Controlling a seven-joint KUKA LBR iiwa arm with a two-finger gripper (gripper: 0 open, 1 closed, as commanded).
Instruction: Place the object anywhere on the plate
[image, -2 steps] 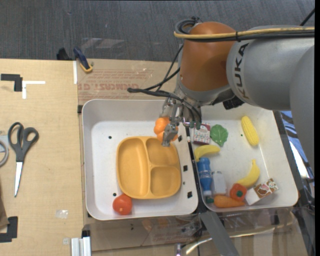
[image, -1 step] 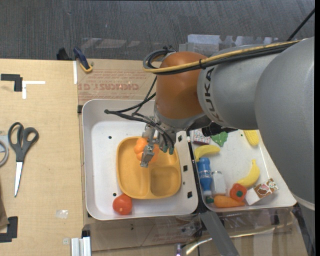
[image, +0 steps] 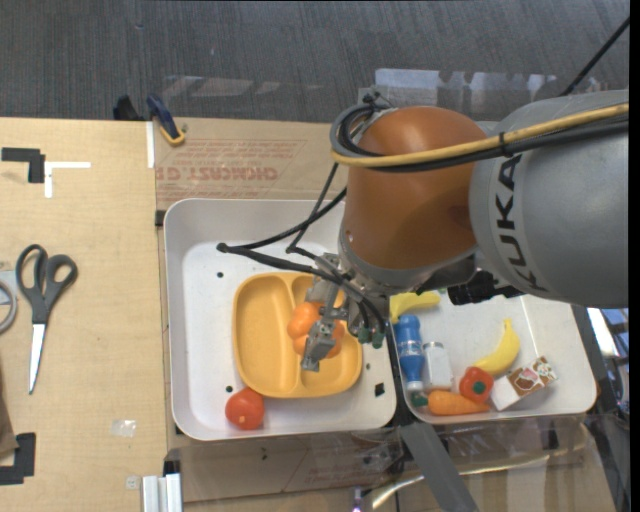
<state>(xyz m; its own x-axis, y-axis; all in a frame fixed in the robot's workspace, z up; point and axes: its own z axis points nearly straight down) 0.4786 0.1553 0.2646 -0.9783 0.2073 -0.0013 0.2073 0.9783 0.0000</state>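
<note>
While the grey arm (image: 560, 190) with its orange band (image: 415, 185) fills the upper right of the frame, we see its gripper (image: 322, 335) reaching down over the yellow plate (image: 265, 335) near the middle of the picture. That plate lies in the left white bin (image: 195, 300), and it has two compartments split by a ridge. Between the gripper's fingers (image: 318, 350) sits a small orange object (image: 303, 322), pinched just above the plate's right compartment; we think it hangs slightly clear of the plate, though the slanted view makes contact hard to judge. A red tomato-like ball (image: 245, 409) rests on the bin floor just beside the plate's lower left edge. In the right white bin (image: 570, 400), at the lower right, we make out a blue bottle (image: 408, 345), a banana (image: 500, 350), a carrot (image: 455, 404), a red pepper (image: 476, 383) and a small printed box (image: 528, 381), lying close together. On the wooden bench (image: 80, 400) at far left lie scissors (image: 42, 300), well apart from both bins.
</note>
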